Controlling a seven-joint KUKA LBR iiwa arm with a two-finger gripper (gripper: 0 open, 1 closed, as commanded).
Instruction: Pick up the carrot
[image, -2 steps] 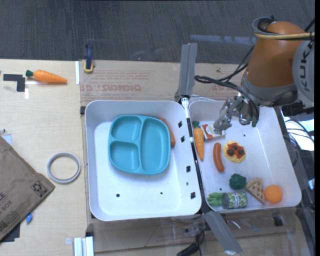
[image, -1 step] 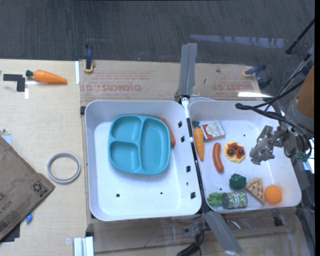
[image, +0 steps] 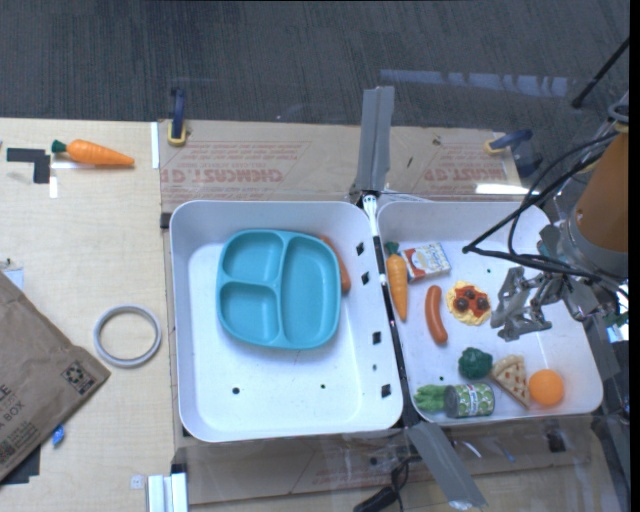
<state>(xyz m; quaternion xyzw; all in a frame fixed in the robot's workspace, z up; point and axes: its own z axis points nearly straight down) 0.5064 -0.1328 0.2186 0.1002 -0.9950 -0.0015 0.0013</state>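
The carrot (image: 398, 284), orange with a green top, lies along the left wall of the right bin (image: 590, 352), pointing toward the front. My gripper (image: 520, 312) hangs over the right half of that bin, well to the right of the carrot and apart from it. It looks open, with nothing between its fingers. A second carrot (image: 92, 153) lies on the bench at the far left, outside both bins.
A red sausage (image: 436, 314), a round pizza toy (image: 469, 302), a carton (image: 428, 260), broccoli (image: 475, 362), a green can (image: 468, 400), a cheese wedge (image: 510, 378) and an orange (image: 546, 388) share the right bin. The left bin (image: 200, 380) holds a blue divided plate (image: 280, 290). A tape ring (image: 127, 334) lies on the bench.
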